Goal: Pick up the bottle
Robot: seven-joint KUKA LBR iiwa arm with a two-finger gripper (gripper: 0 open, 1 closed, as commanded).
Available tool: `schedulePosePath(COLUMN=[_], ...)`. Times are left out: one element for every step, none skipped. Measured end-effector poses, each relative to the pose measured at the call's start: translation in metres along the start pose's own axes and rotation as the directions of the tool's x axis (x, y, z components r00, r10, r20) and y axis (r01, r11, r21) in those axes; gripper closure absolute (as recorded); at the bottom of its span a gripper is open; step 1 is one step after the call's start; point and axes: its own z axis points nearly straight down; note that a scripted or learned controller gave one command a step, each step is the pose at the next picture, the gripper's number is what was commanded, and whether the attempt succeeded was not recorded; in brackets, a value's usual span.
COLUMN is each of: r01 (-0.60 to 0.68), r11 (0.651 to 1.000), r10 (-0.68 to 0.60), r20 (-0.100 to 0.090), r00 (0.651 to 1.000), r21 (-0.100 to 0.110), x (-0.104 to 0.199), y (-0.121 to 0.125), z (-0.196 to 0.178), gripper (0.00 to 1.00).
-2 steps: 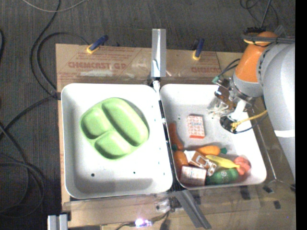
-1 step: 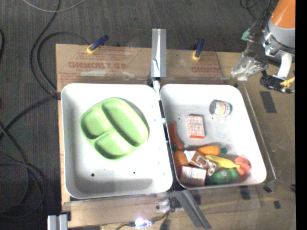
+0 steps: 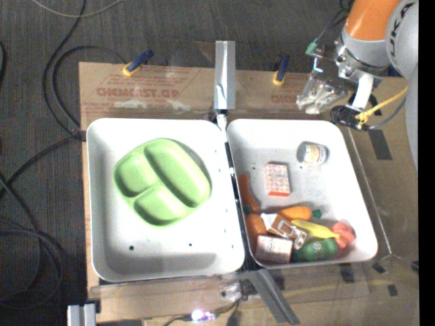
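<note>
A small white bottle (image 3: 312,153) with a yellow label lies in the right bin (image 3: 353,175), toward its far right side, apart from the other items. My gripper (image 3: 319,99) hangs above the bin's far rim, beyond the bottle and a little to its right. Its pale translucent fingers (image 3: 307,98) stand open with nothing between them. The orange band of the arm (image 3: 370,9) rises behind it at the top right.
A red-and-white packet (image 3: 276,179) lies left of the bottle. Toy food and small boxes (image 3: 299,236) crowd the right bin's near side, and an orange stick (image 3: 247,194) lies along its left wall. The left bin (image 3: 102,250) holds a green divided plate (image 3: 163,180).
</note>
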Motion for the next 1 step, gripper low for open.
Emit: schedulePosePath(r01=[-0.045], r11=[0.999], r10=[0.045], r20=[-0.002], r00=[0.999], r21=[0.001], x=[0.0491], y=[-0.0371], z=[-0.0141], gripper=[1.00])
